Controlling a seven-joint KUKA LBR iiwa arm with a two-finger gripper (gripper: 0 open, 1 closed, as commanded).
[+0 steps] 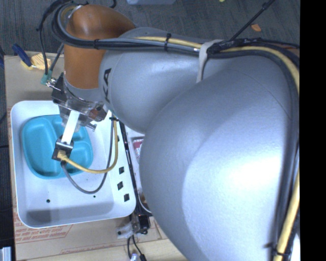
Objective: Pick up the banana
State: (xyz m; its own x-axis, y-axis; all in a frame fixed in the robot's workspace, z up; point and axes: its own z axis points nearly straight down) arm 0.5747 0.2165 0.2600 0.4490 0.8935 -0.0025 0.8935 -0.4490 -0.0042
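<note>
floor: dark grey carpet | bench top: brown cardboard, red print

Bare bin floor beside blue dish

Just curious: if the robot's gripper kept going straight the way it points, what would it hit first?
Probably the turquoise plastic dish in the shallow white bin, right below the gripper; depth is hard to judge.

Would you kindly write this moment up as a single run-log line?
arm in from view's right | wrist over blue dish | dish lies in view-left white bin | grasp: not confirmed
</note>
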